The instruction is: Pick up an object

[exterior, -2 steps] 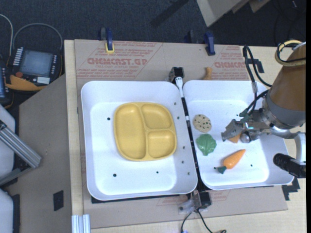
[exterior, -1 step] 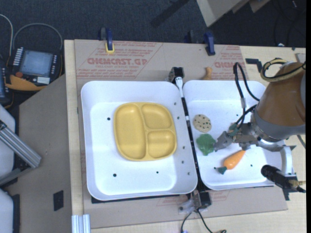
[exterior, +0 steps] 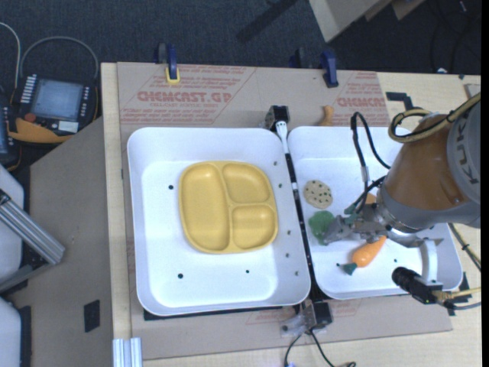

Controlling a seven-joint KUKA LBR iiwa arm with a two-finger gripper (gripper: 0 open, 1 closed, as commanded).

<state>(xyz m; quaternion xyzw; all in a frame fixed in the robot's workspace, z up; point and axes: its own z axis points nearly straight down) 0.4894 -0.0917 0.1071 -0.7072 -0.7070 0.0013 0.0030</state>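
Now | jaws [exterior: 327,232] touching green toy [exterior: 319,222] | carrot [exterior: 368,252] beside | grip state unclear

Yellow tray [exterior: 228,205], speckled cookie [exterior: 318,193], green toy [exterior: 321,222], orange carrot [exterior: 369,252].

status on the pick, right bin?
Gripper low in right bin, at green piece; grasp not confirmed. Toy carrot and cookie loose nearby. Yellow tray in left bin.
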